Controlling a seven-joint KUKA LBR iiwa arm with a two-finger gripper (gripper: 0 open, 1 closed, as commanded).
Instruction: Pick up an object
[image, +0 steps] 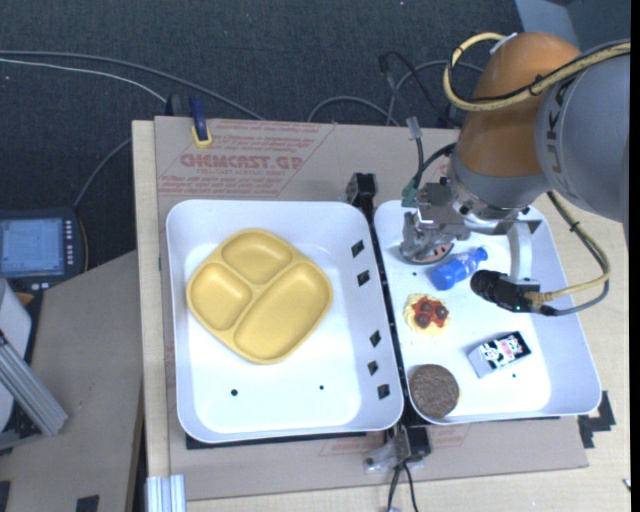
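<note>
My gripper (424, 243) hangs low over the far left part of the right bin (560, 345). Just to its right lies a small blue bottle (458, 268) on its side, close to the gripper, and I cannot tell if they touch. Nearer the camera sit a small yellow tart with red berries (428, 313), a black-and-white carton (498, 353) and a round brown patty (434, 389). All three lie apart from the gripper.
The left bin (200, 390) bears a yellow divided plate (260, 295). A ridge with black clips (372, 300) separates the two bins. The grey and orange arm (520, 110) covers the right bin's far right corner.
</note>
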